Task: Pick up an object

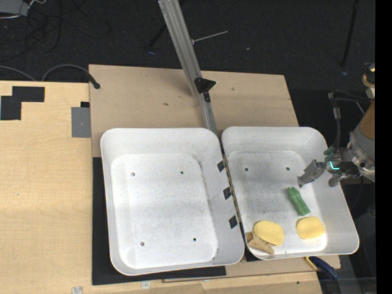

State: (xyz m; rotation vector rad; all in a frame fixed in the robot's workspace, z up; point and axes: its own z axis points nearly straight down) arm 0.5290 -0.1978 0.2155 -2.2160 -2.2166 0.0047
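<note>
Left bin (116, 141): bare white floor, nothing to pick, so the work falls to the other side. Post (184, 48): a metal extrusion slanting up from the seam between the bins, likely a fixture mount. Right bin (269, 133): all objects sit along its near edge. Tan scrap (261, 245) in the corner, touching the yellow piece (269, 231); second yellow piece (310, 227) apart to its right; green stick (298, 200) lies slantwise just above, between them. Gripper (321, 171) hangs over the right rim, near the stick's upper end, gripping nothing. Fingers: cannot tell whether spread or closed. Stick looks the likeliest target, being closest.
</note>
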